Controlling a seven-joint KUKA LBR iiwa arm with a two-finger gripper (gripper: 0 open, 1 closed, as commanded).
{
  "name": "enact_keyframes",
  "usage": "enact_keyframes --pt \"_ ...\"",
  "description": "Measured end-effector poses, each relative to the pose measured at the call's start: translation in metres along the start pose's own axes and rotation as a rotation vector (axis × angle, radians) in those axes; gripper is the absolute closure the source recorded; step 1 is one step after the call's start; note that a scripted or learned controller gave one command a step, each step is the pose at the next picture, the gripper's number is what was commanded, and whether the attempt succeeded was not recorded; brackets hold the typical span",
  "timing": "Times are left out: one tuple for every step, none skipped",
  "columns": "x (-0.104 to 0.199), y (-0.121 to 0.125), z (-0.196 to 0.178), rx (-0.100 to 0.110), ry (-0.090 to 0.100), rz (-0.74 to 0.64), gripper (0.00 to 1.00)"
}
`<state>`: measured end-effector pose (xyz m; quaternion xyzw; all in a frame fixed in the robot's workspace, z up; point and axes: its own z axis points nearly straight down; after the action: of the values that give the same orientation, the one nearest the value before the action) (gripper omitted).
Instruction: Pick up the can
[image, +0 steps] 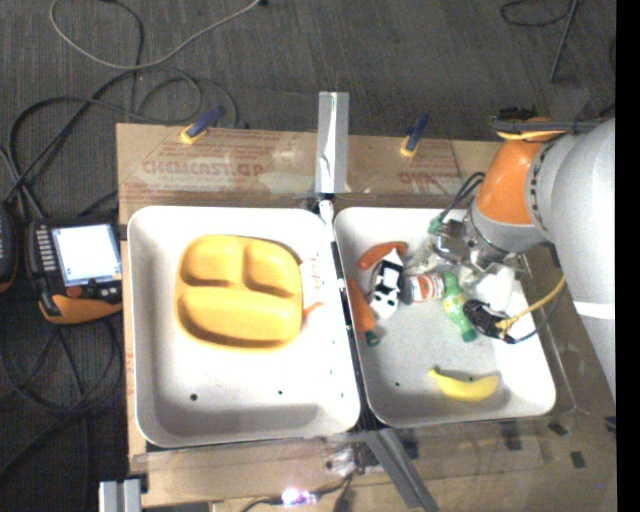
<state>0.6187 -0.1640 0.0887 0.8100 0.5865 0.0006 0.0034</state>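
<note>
The can (426, 289), white with a red band, lies on its side in the upper middle of the right bin (410, 385). A black-and-white cow-patterned toy (387, 287) touches it on the left and a green bottle (457, 306) lies at its right. My gripper (449, 258) hangs just above and to the right of the can, under the orange wrist band (503, 196). Its tip is lost in the clutter of metal parts and cables, so whether it touches the can is unclear.
A carrot (361, 305) lies along the right bin's left wall, with an orange curved piece (382, 252) above the toy. A banana (465, 384) rests near the front. The left bin (160, 390) holds a yellow divided plate (240, 290). The bulky grey arm overhangs the right bin's right side.
</note>
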Motion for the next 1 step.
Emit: enact_keyframes --pt "0.0001 0.0001 0.0 0.0 0.0 0.0 0.0"
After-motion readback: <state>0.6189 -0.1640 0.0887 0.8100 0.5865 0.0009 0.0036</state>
